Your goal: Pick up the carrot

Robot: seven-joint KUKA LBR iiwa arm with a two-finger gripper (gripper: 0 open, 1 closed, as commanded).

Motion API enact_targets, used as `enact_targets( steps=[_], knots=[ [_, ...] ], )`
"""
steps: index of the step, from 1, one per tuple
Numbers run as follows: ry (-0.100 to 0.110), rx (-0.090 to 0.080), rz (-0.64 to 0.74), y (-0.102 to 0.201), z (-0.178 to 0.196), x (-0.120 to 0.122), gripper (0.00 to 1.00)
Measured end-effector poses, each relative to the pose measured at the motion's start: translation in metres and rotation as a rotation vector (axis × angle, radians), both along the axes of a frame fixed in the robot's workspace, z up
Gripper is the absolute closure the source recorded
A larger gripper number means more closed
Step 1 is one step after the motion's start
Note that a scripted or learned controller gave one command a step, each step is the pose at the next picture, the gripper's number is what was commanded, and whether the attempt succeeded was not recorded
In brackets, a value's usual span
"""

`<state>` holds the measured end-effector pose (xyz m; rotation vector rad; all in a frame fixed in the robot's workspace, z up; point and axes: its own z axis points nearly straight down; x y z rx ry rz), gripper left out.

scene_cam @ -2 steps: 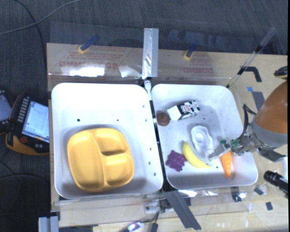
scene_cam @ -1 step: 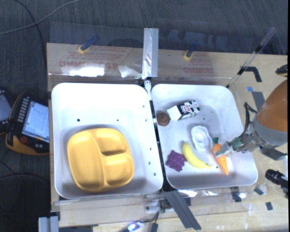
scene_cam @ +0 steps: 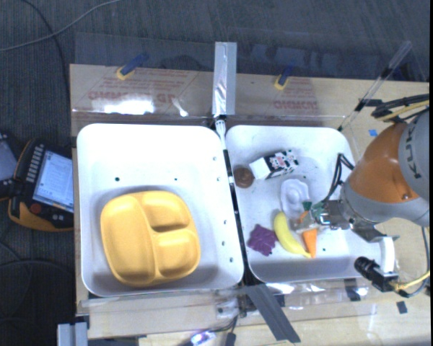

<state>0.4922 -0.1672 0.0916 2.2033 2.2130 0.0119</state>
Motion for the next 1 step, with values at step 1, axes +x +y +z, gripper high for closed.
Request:
enact_targets(
  steps=[1],
  knots=[
    [0.020,0.005,-0.053,0.0515,0.1330,0.0661,1.00]
  ],
)
